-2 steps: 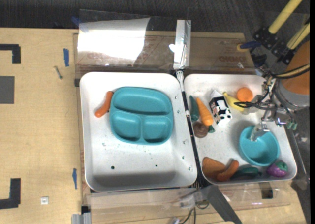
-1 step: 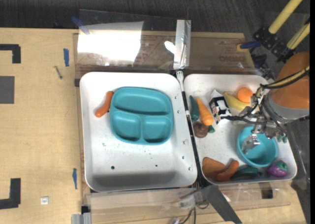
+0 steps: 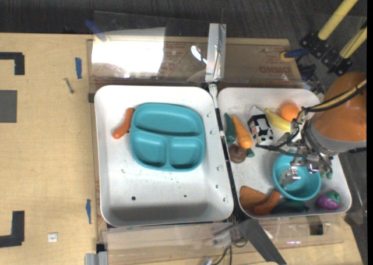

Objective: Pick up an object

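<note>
From above, the gripper hangs over a small teal bowl in the right bin; whether it is spread or closed cannot be told. Around the bowl lie a purple grape bunch, a carrot, a banana and an orange. The left bin holds a teal divided plate with an orange sausage beside it

A divided plate lies in the left bin (sausage beside it); the right bin holds what looks like a bowl.
</note>
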{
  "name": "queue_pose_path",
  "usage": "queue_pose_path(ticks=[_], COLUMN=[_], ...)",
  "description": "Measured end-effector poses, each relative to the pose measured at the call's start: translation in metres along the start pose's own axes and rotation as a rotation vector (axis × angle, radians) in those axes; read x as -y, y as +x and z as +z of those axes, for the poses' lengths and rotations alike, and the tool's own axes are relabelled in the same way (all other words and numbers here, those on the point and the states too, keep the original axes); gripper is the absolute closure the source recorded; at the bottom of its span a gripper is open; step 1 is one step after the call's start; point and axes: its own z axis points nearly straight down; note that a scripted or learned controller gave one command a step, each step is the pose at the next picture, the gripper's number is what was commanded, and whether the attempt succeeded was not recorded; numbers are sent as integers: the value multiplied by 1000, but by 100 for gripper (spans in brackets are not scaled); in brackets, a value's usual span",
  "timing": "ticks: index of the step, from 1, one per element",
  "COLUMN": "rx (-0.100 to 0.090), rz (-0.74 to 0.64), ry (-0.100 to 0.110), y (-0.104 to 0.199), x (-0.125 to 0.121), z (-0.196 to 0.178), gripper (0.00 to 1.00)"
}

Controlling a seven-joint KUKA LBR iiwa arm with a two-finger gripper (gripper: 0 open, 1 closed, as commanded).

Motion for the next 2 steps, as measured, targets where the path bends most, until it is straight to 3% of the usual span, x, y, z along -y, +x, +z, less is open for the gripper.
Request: queue_pose_path(ticks=[1, 2], rx=[38, 21], rz=[29, 31], ry=[3, 3], y=[13, 8], x=[3, -6], z=[-8, -4], gripper=[0, 0])
